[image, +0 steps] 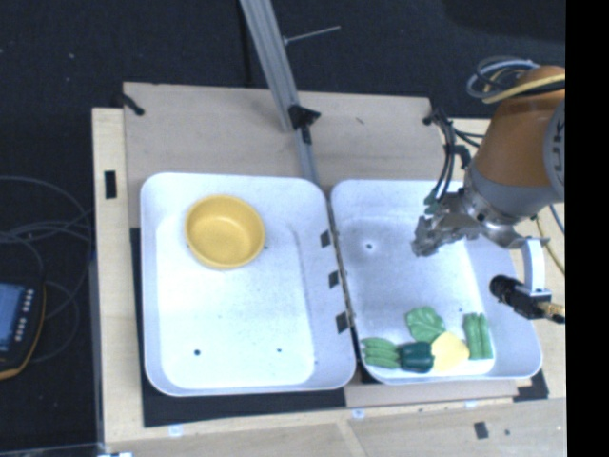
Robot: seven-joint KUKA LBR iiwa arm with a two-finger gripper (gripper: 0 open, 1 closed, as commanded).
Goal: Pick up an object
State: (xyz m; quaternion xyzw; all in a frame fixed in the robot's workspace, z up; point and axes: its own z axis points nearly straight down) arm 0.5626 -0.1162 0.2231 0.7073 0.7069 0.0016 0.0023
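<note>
A yellow bowl (225, 231) sits in the upper part of the left bin (171, 341). In the near corner of the right bin (381, 217) lies a cluster of small toys: a light green leafy piece (424, 322), a green piece (380, 351), a dark green piece (415, 356), a yellow piece (450, 351) and a green ridged piece (478, 335). My gripper (430, 236) hangs over the upper middle of the right bin, well above the cluster, with nothing seen between its fingers.
A grey metal post (271, 50) slants up from the bench behind the bins. The arm's orange band (519, 131) and cables stand over the right bin's far right corner. A black fitting (514, 295) juts out by the right bin's right rim.
</note>
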